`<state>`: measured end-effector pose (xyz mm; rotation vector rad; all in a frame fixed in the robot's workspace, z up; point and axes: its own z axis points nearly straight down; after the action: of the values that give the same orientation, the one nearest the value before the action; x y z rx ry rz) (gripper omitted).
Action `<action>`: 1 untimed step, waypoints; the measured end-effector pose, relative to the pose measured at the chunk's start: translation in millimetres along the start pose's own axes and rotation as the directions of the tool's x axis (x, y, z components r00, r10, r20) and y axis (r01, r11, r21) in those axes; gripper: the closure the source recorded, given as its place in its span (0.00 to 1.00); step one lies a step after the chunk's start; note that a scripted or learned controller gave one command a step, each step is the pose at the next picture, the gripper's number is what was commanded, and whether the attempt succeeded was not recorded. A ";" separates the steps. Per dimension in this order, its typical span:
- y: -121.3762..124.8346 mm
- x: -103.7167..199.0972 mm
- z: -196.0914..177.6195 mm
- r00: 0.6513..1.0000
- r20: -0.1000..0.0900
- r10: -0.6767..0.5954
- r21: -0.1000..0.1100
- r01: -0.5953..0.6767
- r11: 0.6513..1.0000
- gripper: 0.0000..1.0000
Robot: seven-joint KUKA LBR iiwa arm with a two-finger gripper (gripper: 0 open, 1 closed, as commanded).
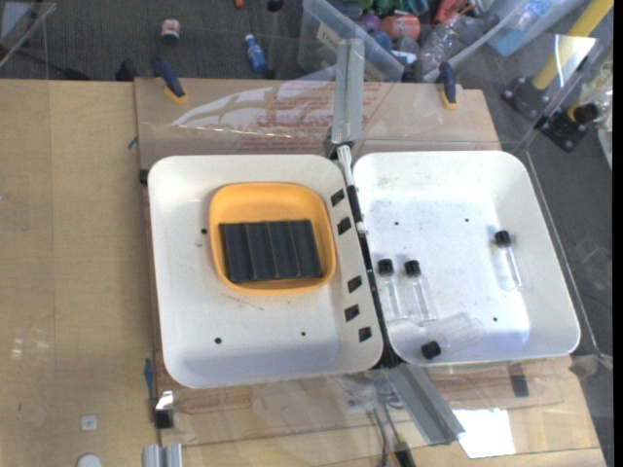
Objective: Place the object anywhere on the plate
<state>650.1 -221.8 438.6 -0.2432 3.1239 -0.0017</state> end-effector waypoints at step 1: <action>-2.0 -18.2 0.4 0.926 0.004 -0.377 0.003 0.377 0.926 1.00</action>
<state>668.4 -221.0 438.3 -0.8373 3.0146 -0.0064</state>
